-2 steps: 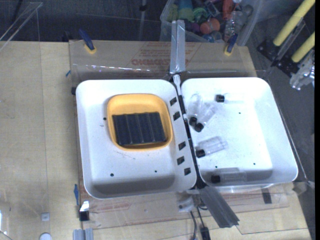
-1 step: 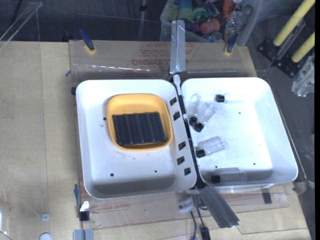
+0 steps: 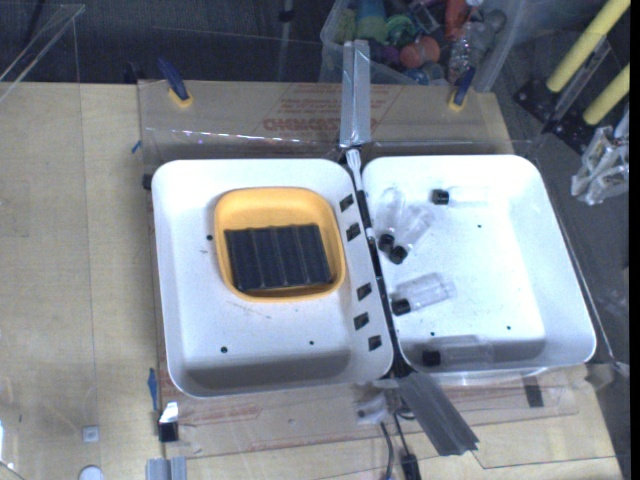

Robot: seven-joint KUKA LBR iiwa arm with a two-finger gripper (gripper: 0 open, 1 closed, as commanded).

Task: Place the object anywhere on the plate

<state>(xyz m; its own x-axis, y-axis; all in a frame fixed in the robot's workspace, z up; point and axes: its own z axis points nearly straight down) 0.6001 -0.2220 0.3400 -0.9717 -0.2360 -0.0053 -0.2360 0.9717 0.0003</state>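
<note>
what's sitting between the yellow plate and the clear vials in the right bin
In the camera view, the raised divider where the two bins meet, with black marks along it, separates the yellow plate from the clear vials.

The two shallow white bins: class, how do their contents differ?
The left white bin holds one yellow square plate carrying a dark ribbed rectangular block; the right white bin holds several small clear plastic vials with black caps, scattered and lying on their sides. The plate is opaque and bright; the vials are see-through. Both bins are white and shallow.

We saw pale wooden bench [image 3: 70, 268] under even light, dark floor behind. Clear box of colourful toys [image 3: 420, 18] stood at back, yellow foam tubes [image 3: 600, 38] near right corner.
</note>
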